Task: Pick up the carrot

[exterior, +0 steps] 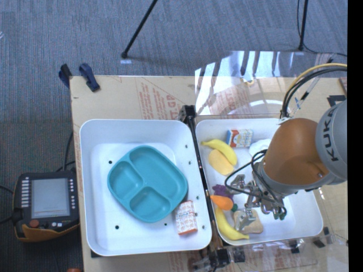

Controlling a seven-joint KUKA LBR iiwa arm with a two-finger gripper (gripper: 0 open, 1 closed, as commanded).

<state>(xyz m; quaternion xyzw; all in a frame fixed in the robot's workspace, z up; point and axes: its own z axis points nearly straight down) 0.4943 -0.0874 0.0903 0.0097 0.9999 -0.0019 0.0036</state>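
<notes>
One end effector (249, 213) in right bin, finger state unclear, right of carrot (222, 202)

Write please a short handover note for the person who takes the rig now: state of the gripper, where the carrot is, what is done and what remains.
Gripper: low in the right bin, over a pale item near the front wall; whether it is open or shut cannot be read from here.
Carrot: lies in the right bin near its left wall, just left of the gripper, beside a purple item and above a banana. Nothing shows it between the fingers.
Done: the arm is down in the correct bin.
Left: grasp the carrot and lift it.
</notes>
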